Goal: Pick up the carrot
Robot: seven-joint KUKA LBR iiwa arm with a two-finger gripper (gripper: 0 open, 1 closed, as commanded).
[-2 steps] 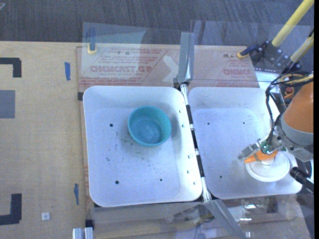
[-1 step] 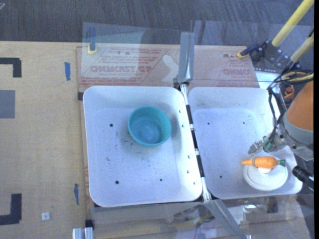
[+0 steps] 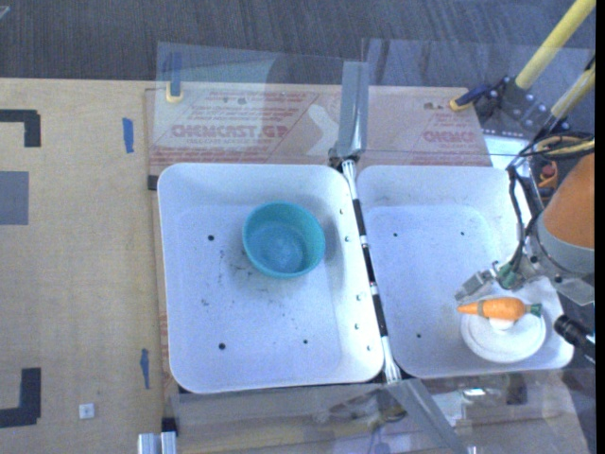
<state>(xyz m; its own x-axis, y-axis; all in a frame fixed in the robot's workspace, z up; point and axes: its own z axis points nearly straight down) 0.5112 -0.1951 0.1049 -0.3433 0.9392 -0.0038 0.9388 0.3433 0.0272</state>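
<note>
My arm (image 3: 575,218) is cut off by the picture's right edge. My gripper (image 3: 501,277) near the right bin's (image 3: 425,206) right edge is too small and blurred to read.

Left bin (image 3: 189,348): floor open all round the blue bowl (image 3: 283,239), which sits alone toward the back centre.
Right bin (image 3: 425,253): back and left floor bare; front right corner crowded.
Front right corner: carrot (image 3: 495,308) lies on a white plate (image 3: 503,340), with the gripper (image 3: 492,282) just behind it.
Arm (image 3: 572,216): hangs over the right rim with its cables.
Divider (image 3: 364,263): raised rims between the bins.
</note>
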